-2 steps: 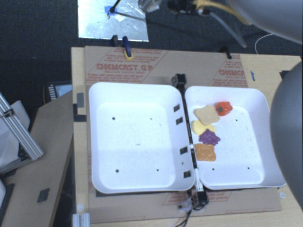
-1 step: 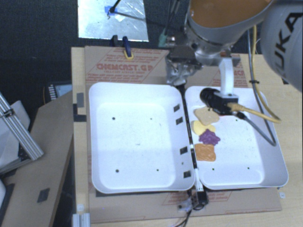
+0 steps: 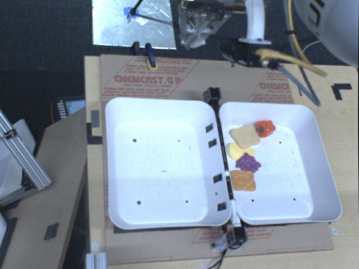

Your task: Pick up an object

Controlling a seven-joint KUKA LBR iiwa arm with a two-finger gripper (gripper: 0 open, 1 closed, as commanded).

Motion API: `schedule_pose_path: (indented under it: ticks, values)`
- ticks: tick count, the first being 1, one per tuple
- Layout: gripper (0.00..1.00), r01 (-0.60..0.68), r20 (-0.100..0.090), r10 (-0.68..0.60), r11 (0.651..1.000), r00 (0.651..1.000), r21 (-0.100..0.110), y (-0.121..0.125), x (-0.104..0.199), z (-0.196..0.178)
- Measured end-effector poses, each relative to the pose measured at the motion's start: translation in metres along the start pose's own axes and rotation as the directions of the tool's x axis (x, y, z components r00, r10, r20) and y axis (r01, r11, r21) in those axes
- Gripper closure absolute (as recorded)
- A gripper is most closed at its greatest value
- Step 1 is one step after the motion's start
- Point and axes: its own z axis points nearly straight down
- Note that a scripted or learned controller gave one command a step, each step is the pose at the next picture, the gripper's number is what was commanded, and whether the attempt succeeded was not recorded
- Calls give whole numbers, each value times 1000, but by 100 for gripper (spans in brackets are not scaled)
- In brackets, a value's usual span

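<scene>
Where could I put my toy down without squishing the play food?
The left bin has bare floor wall to wall. In the right bin, the half by its right wall is bare. It is crowded along the divider: tomato, bread, grapes, orange piece.

Two white bins sat side by side on the bench. The right bin (image 3: pixel 314 150) held items clustered near its left wall: a red tomato-like piece (image 3: pixel 265 128), a tan slice (image 3: pixel 244 135), a yellow piece (image 3: pixel 238 151), a purple cluster (image 3: pixel 248 162), an orange-brown slice (image 3: pixel 243 180). The gripper (image 3: pixel 196 32) hung at the far edge, beyond the left bin (image 3: pixel 120 150).
</scene>
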Motion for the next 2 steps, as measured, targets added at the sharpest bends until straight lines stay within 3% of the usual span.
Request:
schedule_pose_path:
  ticks: [1,2]
  values:
    - [100,2,2,-2,1000,1000,14,-68,28,17]
    - [100,-9,4,9,1000,1000,8,44,23,7]
